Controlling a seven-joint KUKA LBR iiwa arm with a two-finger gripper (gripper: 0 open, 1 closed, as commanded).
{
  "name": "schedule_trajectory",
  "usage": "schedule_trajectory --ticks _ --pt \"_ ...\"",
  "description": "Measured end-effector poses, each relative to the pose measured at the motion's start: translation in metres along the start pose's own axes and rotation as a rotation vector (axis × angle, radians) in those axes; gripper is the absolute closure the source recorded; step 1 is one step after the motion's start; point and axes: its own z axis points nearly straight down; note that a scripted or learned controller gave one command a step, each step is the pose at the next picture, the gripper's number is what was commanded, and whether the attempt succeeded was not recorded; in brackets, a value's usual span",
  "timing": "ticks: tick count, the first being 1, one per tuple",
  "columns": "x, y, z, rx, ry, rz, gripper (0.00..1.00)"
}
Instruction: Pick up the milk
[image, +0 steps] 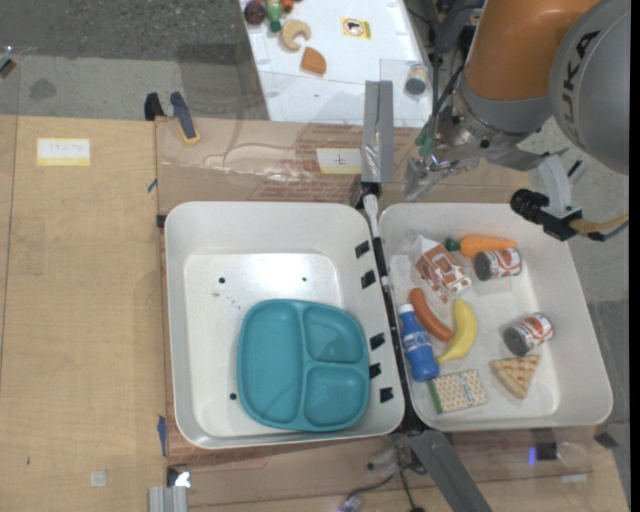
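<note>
Milk carton (441, 272) is in the right bin (585, 330), far-left part, near the wall shared with the left bin (190, 300). It's lying tipped over, not upright, with a red-and-white printed face up. Gripper (424, 168) hangs above the bench just past the right bin's far edge, carrying nothing; can't tell from this angle whether it's open or closed. Handling guess: toy-size carton, so light. Walls are probably stiff enough for a firm pinch, but the faces look glossy, so it could slip or squirt out if pinched off-centre. The gable end is angled, avoid it. Best bet is the flat body, squeezed across its narrow width, from straight above. Clutter is the issue: sausage (430, 314) sits just beside its near corner, and a can (497, 264) and carrot (488, 243) are close on the right-edge side. Blue bottle (417, 346) and banana (461, 332) are further toward the near edge, less of a worry. The bin's left wall is close too, so clearance there looks tight. I'd align the pinch along the freer axis, far-to-near.
</note>
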Motion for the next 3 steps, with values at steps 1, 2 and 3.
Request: schedule_trajectory --ticks 1,2,3 --pt "0.0 0.0 0.0 0.001 0.0 0.0 0.0" --pt "-0.043 -0.052 0.06 0.004 0.0 0.034 0.0" --pt "-0.077 -0.057 0.168 0.006 0.002 0.058 0.0"
